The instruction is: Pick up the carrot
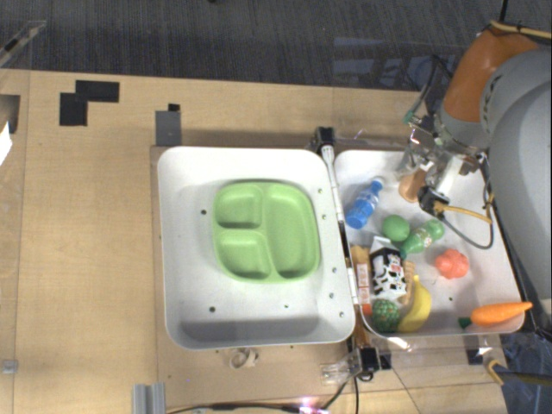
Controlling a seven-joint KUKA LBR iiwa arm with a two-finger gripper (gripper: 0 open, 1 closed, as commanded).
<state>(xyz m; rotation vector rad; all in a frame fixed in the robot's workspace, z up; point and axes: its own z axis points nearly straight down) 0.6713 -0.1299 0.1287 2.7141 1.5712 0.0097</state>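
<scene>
At the near right corner of the right bin (509, 257), the carrot (500, 314) lies on its side against the rim, its green stub pointing left toward the banana (417, 307). My end effector (429, 182) hangs over the far part of that same bin, well apart from the carrot; the view is too cluttered there for me to tell how it is set or whether anything is in it. Below it on the bin floor are a blue bottle (363, 203), a green ball (396, 228) and a pink-orange round fruit (452, 264). A black-and-white carton (388, 274) stands just beside the banana, and something green sits at its base, perhaps another vegetable. The left bin (185, 304) holds a green divided plate (264, 230) lying flat near its middle. Both bins sit side by side on the table (78, 257).
</scene>
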